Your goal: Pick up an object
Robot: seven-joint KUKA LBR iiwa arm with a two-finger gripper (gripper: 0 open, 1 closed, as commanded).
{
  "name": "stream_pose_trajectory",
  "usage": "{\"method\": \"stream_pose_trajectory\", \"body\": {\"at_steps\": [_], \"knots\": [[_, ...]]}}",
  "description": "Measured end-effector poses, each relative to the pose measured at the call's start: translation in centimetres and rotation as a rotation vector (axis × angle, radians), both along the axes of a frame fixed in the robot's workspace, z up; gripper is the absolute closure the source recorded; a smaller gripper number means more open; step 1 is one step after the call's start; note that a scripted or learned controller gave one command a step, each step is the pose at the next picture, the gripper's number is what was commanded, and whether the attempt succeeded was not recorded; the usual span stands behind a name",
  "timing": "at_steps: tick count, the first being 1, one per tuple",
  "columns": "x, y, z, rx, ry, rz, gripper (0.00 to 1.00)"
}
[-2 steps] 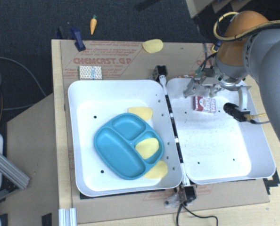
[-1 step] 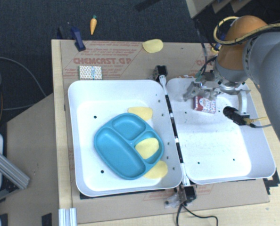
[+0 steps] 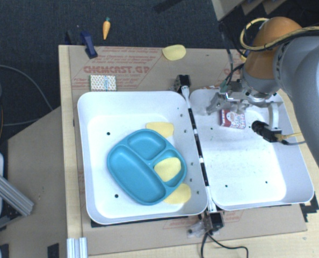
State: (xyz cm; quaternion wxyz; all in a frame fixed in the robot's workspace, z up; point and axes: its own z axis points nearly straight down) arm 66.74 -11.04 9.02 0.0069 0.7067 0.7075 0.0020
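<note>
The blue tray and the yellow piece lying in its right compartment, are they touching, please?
Touching. The camera view shows the yellow piece resting inside the right compartment of the blue tray, its outline wholly within the tray's rim.

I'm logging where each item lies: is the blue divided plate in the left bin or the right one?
In the left bin. The blue divided plate lies flat on its floor, a yellow piece resting in one compartment.

Two shallow white plastic bins (image 3: 95,122) (image 3: 288,181) on the worktop. One blue sectioned plastic tray (image 3: 135,168); four pale yellow flat pieces (image 3: 160,128) (image 3: 168,168) (image 3: 179,195) (image 3: 174,52). One small red-and-white packet (image 3: 233,119), one small orange carrot-shaped toy (image 3: 106,29).
</note>
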Motion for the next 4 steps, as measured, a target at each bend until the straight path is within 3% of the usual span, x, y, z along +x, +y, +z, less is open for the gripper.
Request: {"method": "stream_pose_trajectory", "body": {"at_steps": [1,2,3,4], "knots": [[0.2,0.0,1.2,-0.002,-0.006,0.001,1.00],[0.1,0.0,1.2,-0.002,-0.005,0.001,0.00],[-1.8,-0.1,0.1,0.002,-0.004,0.000,0.00],[-1.6,-0.1,1.3,0.001,-0.008,0.000,1.00]]}}
